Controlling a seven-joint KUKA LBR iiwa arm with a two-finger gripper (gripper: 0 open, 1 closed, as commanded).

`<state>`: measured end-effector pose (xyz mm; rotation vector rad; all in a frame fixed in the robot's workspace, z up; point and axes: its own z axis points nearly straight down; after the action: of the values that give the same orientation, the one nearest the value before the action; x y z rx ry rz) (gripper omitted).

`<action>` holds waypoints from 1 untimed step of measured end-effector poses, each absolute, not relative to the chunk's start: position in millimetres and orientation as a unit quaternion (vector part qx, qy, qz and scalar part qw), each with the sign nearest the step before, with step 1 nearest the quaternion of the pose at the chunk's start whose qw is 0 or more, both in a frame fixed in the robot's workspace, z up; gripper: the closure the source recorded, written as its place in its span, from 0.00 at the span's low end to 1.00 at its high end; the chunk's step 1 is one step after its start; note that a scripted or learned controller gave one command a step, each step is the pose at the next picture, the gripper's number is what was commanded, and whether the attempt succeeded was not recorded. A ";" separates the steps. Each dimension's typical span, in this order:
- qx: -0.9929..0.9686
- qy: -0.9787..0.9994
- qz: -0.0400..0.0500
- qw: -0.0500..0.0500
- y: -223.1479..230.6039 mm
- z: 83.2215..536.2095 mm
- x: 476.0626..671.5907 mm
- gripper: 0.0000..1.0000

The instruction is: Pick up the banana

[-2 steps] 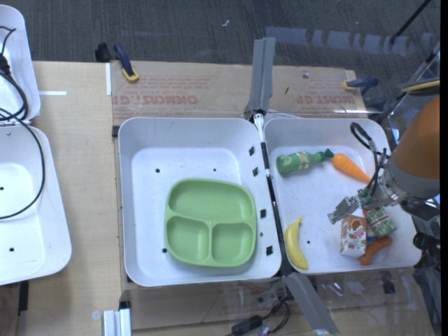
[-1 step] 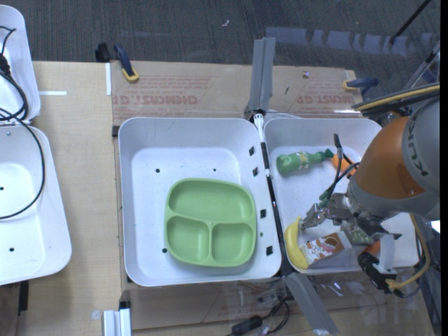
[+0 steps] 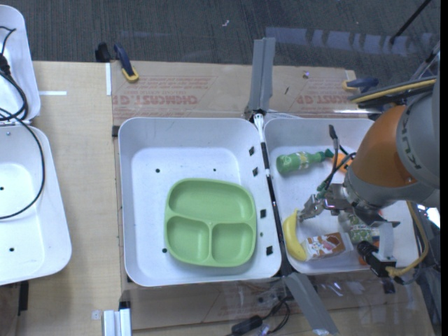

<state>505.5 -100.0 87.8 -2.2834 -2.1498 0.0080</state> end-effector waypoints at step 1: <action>-0.672 -0.741 0.003 0.002 -76.0 188.0 512.6 0.00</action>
<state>512.6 -76.0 188.0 -2.1070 -2.3244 0.0086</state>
